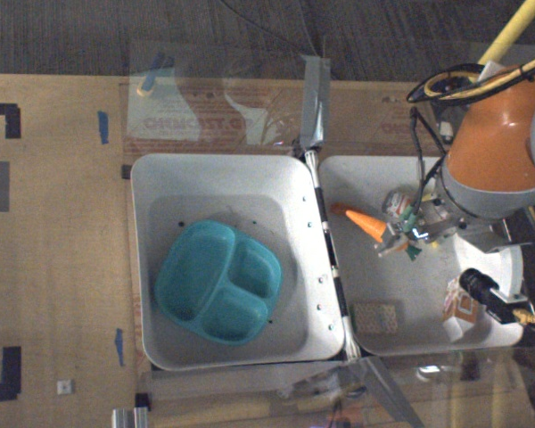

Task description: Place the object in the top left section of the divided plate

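A teal divided plate [218,280] lies in the left bin [152,185], turned at a slant, with nothing in its sections. In the right bin [357,181] an orange carrot-shaped object [364,223] lies near the upper left. My gripper [403,235] hangs low over the right bin, just right of the carrot's thick end. Its fingers point left and down toward that end. The arm's orange band [495,145] rises above it at the right.
In the right bin a small tan woven square [375,316] lies near the front. A brown-and-white packet [459,310] sits at the front right. A crumpled silvery item [396,202] lies close behind the gripper. Black cables loop above the arm.
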Motion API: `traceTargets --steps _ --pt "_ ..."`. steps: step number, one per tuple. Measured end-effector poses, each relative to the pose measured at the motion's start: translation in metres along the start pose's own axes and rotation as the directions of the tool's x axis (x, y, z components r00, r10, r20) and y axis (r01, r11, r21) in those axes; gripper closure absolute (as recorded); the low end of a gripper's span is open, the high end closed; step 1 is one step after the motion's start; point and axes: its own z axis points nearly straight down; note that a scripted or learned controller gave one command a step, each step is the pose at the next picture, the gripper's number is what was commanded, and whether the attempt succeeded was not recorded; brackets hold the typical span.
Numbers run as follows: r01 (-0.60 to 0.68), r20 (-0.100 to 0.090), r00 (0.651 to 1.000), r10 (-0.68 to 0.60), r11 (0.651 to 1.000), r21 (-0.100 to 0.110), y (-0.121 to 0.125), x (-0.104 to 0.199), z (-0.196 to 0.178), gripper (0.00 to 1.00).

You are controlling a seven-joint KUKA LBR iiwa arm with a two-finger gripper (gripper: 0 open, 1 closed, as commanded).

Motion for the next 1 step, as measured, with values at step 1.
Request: traceTargets --steps 1 --pt "0.325 -0.002 0.946 -0.325 0.946 0.002 0.0280 0.0541 0.0460 1.00"
